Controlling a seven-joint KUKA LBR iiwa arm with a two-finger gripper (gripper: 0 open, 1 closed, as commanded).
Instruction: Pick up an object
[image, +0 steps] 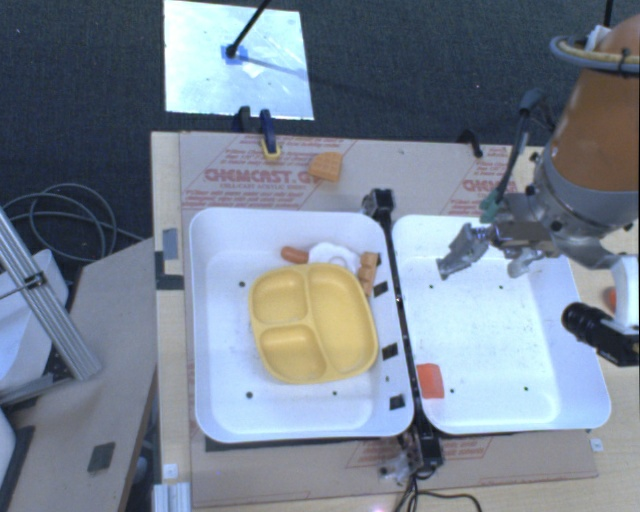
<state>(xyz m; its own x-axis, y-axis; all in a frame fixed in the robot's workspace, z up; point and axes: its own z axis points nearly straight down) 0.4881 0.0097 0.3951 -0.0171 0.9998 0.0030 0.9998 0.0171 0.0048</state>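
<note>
My gripper (490, 262) hangs over the back part of the right bin (520, 400), its two fingers spread apart with nothing between them. A small orange-red block (429, 380) lies at the right bin's front left corner, well away from the gripper. In the left bin (215, 400) a yellow divided plate (310, 322) lies in the middle. Behind the plate are a small orange sausage shape (294, 255), a white piece (333, 256) and a tan piece (368, 270) by the divider.
A tan cracker-like piece (325, 166) lies on the bench behind the left bin, near a yellow clamp (270, 150). A silvery sheet (238, 60) lies farther back. Cables (60, 225) and a metal frame (40, 310) stand at the left.
</note>
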